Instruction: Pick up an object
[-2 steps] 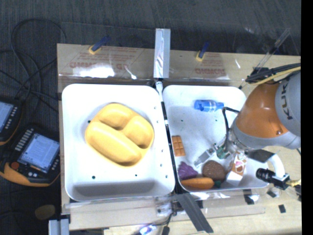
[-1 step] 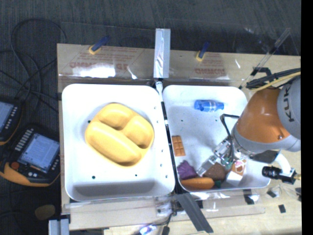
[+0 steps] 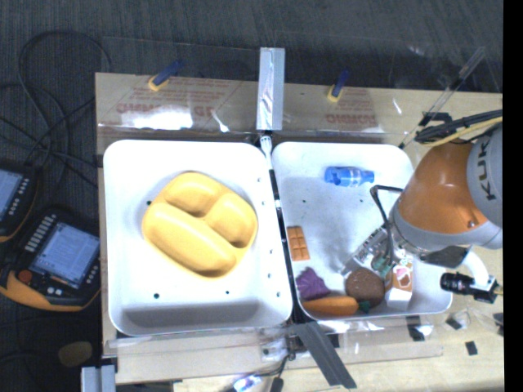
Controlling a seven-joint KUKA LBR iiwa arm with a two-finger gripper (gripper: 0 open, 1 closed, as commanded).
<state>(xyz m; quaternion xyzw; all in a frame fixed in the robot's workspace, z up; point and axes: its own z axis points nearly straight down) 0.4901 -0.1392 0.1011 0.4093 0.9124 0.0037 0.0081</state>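
The right bin point(image 3: 327, 219) holds a blue bottle point(image 3: 349, 175) near its far side, an orange waffle-like block point(image 3: 297, 243) by the left wall, and a purple item point(image 3: 310, 284), an orange carrot-like piece point(image 3: 330, 305), a brown rounded object point(image 3: 364, 285) and a small white carton point(image 3: 401, 279) along the front. My gripper point(image 3: 377, 256) reaches down from the orange wrist band point(image 3: 437, 194) into the front right of this bin, just above the brown object and beside the carton. The arm hides its fingertips.
The left bin point(image 3: 131, 292) carries a large yellow bun-shaped object point(image 3: 199, 222). A divider runs between the bins. Pendant controllers and cables lie off the bench to the left. Blue and yellow clips hold a clear sheet at the back.
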